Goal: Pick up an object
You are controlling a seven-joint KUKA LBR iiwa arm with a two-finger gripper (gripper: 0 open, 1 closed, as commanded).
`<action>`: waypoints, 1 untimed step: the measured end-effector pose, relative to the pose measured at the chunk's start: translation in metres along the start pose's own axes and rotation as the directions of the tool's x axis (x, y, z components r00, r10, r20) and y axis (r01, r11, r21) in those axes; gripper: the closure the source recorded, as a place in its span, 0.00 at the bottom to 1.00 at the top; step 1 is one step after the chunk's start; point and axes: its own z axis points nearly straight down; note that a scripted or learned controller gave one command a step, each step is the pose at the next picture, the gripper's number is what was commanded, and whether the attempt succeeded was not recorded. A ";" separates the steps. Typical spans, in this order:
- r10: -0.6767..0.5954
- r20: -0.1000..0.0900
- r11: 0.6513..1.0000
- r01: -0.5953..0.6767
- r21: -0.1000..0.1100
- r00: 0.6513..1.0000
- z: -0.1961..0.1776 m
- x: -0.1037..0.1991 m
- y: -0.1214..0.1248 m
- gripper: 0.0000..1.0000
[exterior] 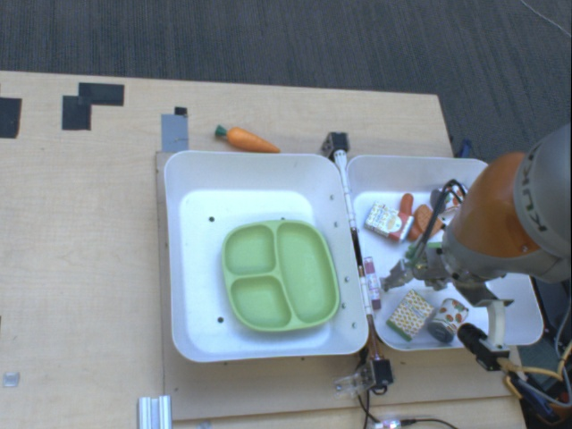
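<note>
My gripper (399,277) hangs low over the right bin (527,329), near its left-centre. Several small items lie in that bin. A white packet with red and blue print (382,219) and a red sausage-shaped piece (407,206) are at the back, with an orange piece (420,226) beside them. A yellow checkered packet (411,313) lies just in front of the gripper. To its right sit a brown-and-white item (452,311) and a dark item (440,331). The arm's wrist covers the bin's middle and right.
The left bin (192,239) holds a green divided plate (280,275). A toy carrot (247,139) lies on the bench behind the left bin. Between the bins runs a rail with clamps (349,204). Cables and a connector (375,374) lie at the front edge.
</note>
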 end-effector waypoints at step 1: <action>0.004 0.000 1.000 -0.004 0.007 1.000 0.010 0.001 -0.003 0.00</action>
